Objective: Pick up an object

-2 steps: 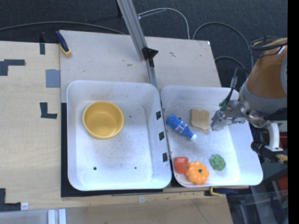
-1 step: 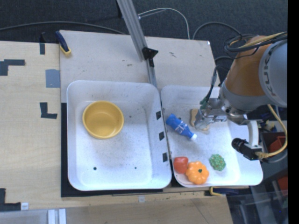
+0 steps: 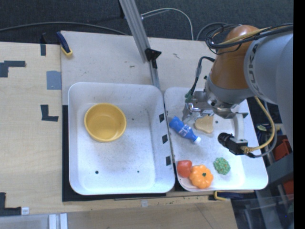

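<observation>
In the right bin, the blue bottle lies tilted on the floor close to the wall shared with the left bin, its white cap pointing away from that wall. Just beside the bottle's capped end, on the side away from the shared wall, sits a tan, bread-like piece. The gripper hangs low directly above the gap between the bottle and that tan piece; whether it is wide, narrow or closed on anything cannot be told from this slant, and nothing is seen lifted. Nearer the camera than the bottle, a red tomato-like object and an orange pumpkin touch each other at the bin's front edge, with a green broccoli-like piece just beside the pumpkin. Across the shared wall from the bottle, a yellow bowl stands upright in the left bin.
</observation>
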Tool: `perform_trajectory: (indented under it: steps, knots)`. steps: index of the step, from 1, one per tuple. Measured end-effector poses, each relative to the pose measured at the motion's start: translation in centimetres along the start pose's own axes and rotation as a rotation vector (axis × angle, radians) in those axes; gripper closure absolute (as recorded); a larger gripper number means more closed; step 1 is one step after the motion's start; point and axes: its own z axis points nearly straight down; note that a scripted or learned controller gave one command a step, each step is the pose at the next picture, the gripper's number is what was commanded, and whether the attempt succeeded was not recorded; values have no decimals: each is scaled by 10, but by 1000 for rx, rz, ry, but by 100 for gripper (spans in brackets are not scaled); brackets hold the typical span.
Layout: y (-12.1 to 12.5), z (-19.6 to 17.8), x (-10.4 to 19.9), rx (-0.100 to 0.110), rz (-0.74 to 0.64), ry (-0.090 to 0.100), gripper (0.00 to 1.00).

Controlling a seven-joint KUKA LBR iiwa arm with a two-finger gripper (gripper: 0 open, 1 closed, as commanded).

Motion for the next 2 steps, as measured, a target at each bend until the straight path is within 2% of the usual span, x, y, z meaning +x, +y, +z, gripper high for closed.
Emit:
perform_trajectory:
  steps: [1,2]
  knots:
    - [16,-6,44,0,2,0,100]
    - [36,-2,100,1,1,0,100]
